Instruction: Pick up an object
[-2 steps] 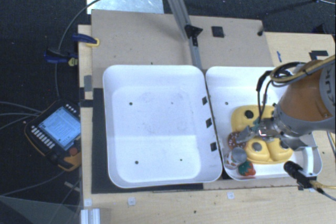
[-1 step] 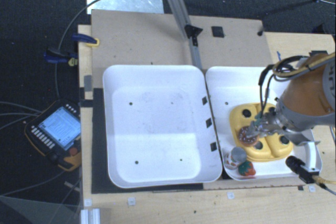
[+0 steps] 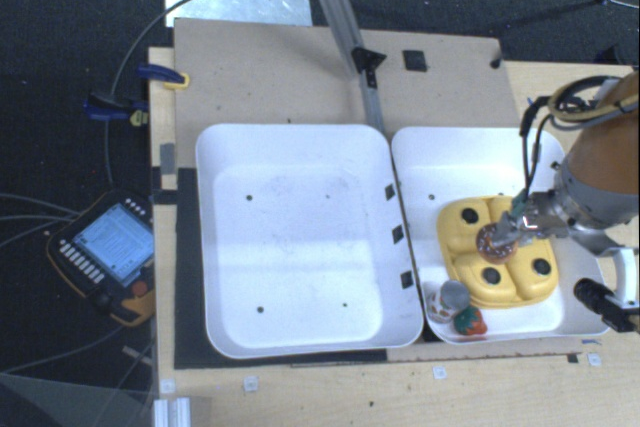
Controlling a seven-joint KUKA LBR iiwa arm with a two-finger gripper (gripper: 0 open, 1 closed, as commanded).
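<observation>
A yellow lumpy toy with dark round spots [image 3: 497,253] lies in the right bin [image 3: 420,165]. My gripper [image 3: 500,237] is down over the toy's middle, reaching in from the right, and its tip sits on or just above the yellow surface. A small grey piece [image 3: 454,295] and a red and green piece [image 3: 469,320] lie at the bin's front left corner, in front of the toy.
The left bin [image 3: 295,235] stands beside the right one, with black clips along the shared wall [image 3: 397,233]. A metal pole [image 3: 335,0] slants over the bench's back edge. A teach pendant [image 3: 105,253] lies off the bench at the left.
</observation>
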